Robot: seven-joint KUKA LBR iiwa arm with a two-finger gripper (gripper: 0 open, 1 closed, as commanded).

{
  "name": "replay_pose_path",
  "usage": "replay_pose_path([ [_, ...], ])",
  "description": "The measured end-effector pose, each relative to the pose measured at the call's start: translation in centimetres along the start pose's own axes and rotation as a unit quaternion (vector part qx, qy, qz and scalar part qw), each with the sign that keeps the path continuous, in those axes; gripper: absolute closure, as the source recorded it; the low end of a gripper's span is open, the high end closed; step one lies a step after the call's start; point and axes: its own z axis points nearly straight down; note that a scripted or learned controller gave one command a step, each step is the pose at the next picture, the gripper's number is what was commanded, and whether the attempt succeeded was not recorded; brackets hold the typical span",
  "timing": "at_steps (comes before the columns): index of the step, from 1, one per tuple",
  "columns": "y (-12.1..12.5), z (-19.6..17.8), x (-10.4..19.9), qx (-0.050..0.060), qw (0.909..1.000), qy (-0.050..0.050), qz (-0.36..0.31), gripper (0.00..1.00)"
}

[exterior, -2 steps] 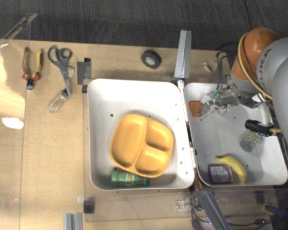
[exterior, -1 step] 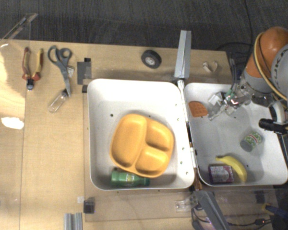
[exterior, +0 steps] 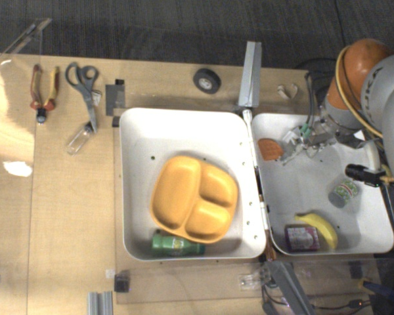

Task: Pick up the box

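The box (exterior: 303, 237) is small and purple. It lies at the front of the right bin (exterior: 374, 245), touching a yellow banana (exterior: 323, 228) on its right side. My gripper (exterior: 297, 143) hangs over the back left part of that bin, far behind the box. It is close to a flat orange-brown object (exterior: 270, 149) and has nothing visibly in it. The grey arm with its orange band (exterior: 354, 71) comes in from the right.
A small green-and-white can (exterior: 345, 191) lies mid-right in the right bin. The left bin (exterior: 138, 176) holds a yellow divided plate (exterior: 194, 197) and a green bottle (exterior: 176, 244). Scissors (exterior: 85, 87), pliers (exterior: 43, 90) and a tape roll (exterior: 207, 80) lie on the bench behind the bins.
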Motion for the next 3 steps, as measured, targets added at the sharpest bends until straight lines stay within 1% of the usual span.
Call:
replay_pose_path([
  [1,-0.4,0.0,-2.4,0.001,0.9996,0.018,-0.024,0.00],
  [2,-0.9,-1.1,-3.5,-0.001,0.9997,0.001,-0.023,1.00],
  [3,1.1,-6.1,4.2,-0.031,0.9747,-0.017,-0.220,1.00],
])
